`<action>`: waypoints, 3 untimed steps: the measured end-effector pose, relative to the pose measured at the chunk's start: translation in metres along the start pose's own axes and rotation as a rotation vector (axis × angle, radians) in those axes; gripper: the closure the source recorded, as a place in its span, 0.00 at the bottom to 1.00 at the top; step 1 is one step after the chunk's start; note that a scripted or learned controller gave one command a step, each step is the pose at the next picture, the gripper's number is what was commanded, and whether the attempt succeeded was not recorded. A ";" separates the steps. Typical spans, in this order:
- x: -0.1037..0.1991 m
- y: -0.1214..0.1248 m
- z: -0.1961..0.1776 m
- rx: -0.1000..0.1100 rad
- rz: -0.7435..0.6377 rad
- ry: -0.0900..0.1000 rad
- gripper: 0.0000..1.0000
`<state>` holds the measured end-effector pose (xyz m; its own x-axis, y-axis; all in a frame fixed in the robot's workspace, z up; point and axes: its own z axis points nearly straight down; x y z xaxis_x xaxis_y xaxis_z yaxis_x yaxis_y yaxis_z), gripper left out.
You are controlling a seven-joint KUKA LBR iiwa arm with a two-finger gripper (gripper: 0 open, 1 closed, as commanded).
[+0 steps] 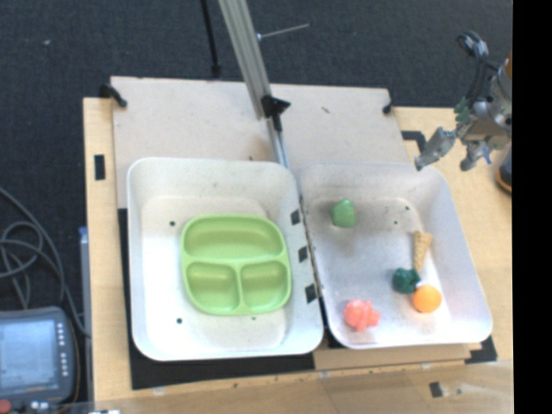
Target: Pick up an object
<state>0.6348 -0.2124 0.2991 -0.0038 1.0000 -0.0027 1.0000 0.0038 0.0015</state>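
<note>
Two-finger gripper [450, 149] sitting outside right white bin [461, 231], past its top-right corner; fingers spread, gripping nothing. Small green rounded object [343, 213] lying in bin's upper-left part, down-left of gripper, well apart.

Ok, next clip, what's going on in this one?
A robot arm is set to pick an object from two white bins. Its gripper sits at the right edge, above the right bin's far corner, holding nothing. That bin contains a green ball, a tan cone, a dark green piece, an orange ball and a pink toy. The left bin holds a green divided plate.
</note>
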 end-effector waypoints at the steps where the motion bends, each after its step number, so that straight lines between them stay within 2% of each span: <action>1: 0.000 0.000 0.000 0.001 -0.002 0.000 0.00; 3: -0.006 0.006 0.086 0.004 0.003 0.001 0.00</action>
<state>0.6414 -0.2188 0.2133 -0.0007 1.0000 -0.0020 1.0000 0.0007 -0.0026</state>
